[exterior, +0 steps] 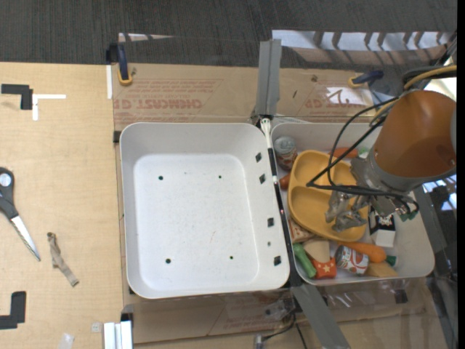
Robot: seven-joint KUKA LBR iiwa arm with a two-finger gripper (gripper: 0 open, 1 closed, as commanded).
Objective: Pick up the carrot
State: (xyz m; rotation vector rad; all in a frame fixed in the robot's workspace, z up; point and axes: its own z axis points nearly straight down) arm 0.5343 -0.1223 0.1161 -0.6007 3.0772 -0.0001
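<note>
On the worktop (58, 166) at far left lie one pair of scissors (14, 220) and one scrap of strap (63, 259). Two white bins stand side by side: the left bin (196, 206) and the right bin (414, 257), crowded with items. In the right bin sit one small jar (285, 150), one yellow bowl (312, 195) tilted on the heap, one green item (304, 262) and one red-and-white packet (350, 260). The pincer (341, 211) hangs over the bowl, tangled in cables; whether it is parted or closed cannot be told. One carrot (370, 251) lies just beside it, toward the near right.
</note>
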